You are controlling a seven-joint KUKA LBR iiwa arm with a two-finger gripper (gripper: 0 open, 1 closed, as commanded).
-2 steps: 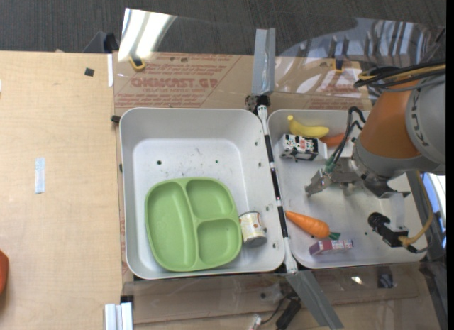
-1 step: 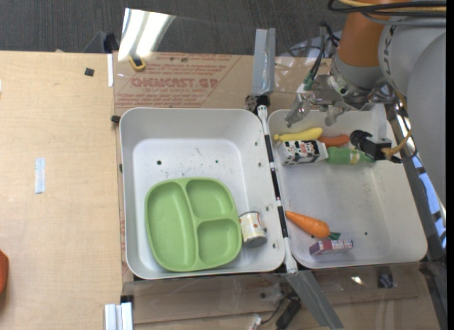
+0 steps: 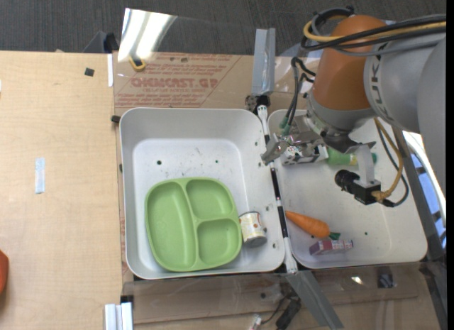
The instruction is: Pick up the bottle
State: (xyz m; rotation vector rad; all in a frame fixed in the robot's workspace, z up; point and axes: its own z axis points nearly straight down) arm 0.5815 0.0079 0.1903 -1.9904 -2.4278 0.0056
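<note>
The bottle (image 3: 341, 157) is green and lies in the right bin (image 3: 397, 247), near its back. Only part of it shows, sticking out to the right from under the wrist. My gripper (image 3: 289, 150) hangs low over the back left corner of that bin, close to the wall between the two bins. It is right beside the bottle's left end. The gripper's own body hides where it meets the bottle.
An orange carrot (image 3: 307, 223) and a small pink packet (image 3: 330, 246) lie at the front of the right bin. The left bin (image 3: 142, 137) holds a green divided plate (image 3: 193, 223) and a small can (image 3: 252, 228) by its right wall. A black cable box (image 3: 358, 185) hangs off the arm.
</note>
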